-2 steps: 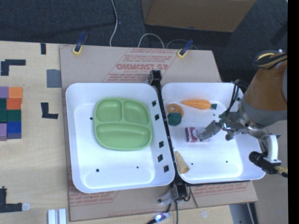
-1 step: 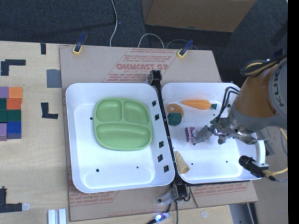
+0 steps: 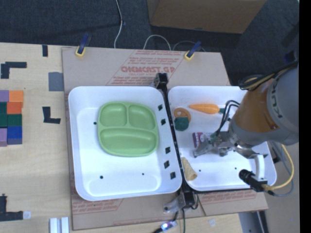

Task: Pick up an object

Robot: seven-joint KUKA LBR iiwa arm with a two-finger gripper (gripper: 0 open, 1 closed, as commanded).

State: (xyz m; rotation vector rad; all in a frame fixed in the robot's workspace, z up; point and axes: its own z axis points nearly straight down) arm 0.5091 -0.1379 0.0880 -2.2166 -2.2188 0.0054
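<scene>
White bin [image 3: 204, 180]: carrot [image 3: 204, 108], purple packet [image 3: 198, 139] beside end effector [image 3: 206, 148]

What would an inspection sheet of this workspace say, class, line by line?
Surface: two white bins side by side on a cardboard sheet; left bin, right bin.
Job's things: in the right bin, a carrot, a small teal and orange toy, a purple item and a cone at the near left corner.
Clutter: green divided plate in the left bin.
End effector: low in the right bin beside the purple item; grip unclear.
Cables: white cable behind the bench; yellow one at the arm.
Surroundings: coloured blocks left, cardboard box behind.
</scene>
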